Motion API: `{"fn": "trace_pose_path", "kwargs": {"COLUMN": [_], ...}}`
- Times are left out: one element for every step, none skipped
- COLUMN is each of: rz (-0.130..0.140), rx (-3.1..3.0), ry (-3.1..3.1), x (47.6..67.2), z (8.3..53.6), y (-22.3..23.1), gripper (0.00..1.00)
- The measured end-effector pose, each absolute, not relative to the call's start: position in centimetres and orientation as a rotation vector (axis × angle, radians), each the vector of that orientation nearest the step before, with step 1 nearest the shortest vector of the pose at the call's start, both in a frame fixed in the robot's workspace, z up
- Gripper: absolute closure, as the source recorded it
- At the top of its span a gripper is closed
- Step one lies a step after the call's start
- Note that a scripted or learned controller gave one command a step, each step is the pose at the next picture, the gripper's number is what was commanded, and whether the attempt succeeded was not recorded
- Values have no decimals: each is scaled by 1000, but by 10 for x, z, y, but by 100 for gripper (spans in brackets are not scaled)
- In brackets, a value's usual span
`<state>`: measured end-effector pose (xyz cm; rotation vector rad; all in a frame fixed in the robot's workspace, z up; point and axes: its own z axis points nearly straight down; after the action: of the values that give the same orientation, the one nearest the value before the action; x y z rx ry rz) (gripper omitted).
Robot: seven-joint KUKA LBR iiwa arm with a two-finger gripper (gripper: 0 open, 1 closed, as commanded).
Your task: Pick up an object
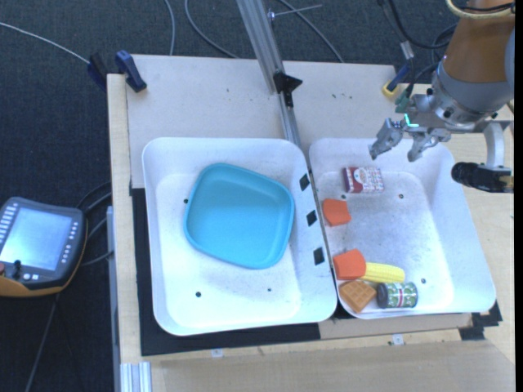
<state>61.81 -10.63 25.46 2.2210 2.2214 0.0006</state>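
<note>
Closest to the camera, along the near wall of the right bin (458, 243), sit a small dark can (398, 295) lying on its side, a waffle-patterned tan piece (357, 296) touching the can's left end, a yellow corn cob (384, 273) just behind them, and an orange-red block (350, 264) against the cob's left end. Farther back in the same bin, near the dividing edge, lies a smaller orange block (336, 211), and behind it a red-and-white packet (363, 180) rests flat near the bin's far wall. Above that far wall, to the right of the packet, hangs the pincer (404, 145), its two fingers spread apart with nothing between them; it stands apart from every object in the bin. The grey arm (478, 47) with its orange band rises from it toward the upper right. The left bin (163, 219) carries a turquoise square plate (239, 215), lying flat and turned at a slight angle. Both bins rest side by side on the pale counter (204, 96), where a metal rail (261, 31) runs back from between them. Left of the counter, on the dark floor, lies a handheld control pendant (37, 243).
</note>
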Motion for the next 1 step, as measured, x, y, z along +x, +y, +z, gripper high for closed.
{"fn": "trace_pose_path", "kwargs": {"rz": [0], "rx": [2221], "ry": [2221], "x": [618], "z": [255], "y": [-106], "gripper": [0]}}
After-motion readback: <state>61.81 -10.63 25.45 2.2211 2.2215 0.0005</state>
